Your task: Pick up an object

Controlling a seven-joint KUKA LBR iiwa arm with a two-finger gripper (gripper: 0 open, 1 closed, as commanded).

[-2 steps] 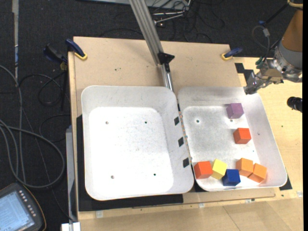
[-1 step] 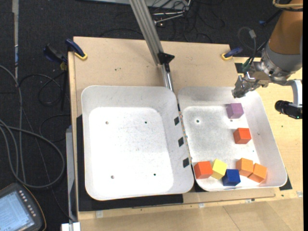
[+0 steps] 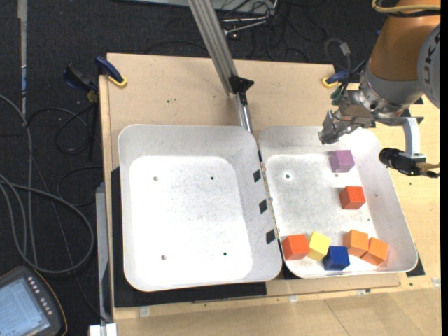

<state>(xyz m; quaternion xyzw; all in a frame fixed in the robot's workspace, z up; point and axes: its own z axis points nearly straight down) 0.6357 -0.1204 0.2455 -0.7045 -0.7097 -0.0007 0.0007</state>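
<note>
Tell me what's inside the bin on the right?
The right bin holds seven blocks: a purple block, a red block, three orange blocks, a yellow block and a blue block. The gripper hides a bit of the far edge.

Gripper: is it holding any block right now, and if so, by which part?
Nothing is held. The gripper hangs above the far edge of the right bin, just up and left of the purple block, which lies on the bin floor.
</note>
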